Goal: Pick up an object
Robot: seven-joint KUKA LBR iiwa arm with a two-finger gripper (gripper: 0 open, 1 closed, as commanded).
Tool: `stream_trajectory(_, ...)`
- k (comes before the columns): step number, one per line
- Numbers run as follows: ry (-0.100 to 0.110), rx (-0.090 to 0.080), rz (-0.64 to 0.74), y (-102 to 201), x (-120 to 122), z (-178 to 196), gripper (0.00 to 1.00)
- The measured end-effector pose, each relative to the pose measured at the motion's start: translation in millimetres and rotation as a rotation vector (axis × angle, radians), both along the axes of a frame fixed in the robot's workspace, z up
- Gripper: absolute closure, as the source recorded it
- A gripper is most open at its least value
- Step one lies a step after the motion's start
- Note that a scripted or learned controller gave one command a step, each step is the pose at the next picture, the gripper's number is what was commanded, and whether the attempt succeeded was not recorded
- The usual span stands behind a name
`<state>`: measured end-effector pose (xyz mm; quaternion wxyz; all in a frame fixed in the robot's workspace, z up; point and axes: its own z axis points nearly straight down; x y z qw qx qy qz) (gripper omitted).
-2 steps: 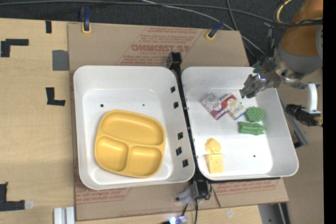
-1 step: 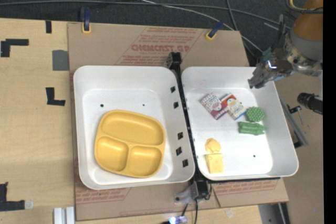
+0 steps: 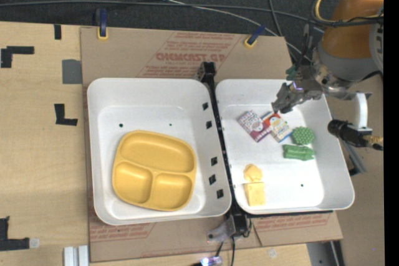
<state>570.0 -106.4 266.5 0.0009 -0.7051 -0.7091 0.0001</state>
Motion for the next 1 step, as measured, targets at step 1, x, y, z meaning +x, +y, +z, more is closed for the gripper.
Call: stream_trajectory(1, 0.000, 0.000, 0.000, 56.5, -12.0, 0.9, 1.00)
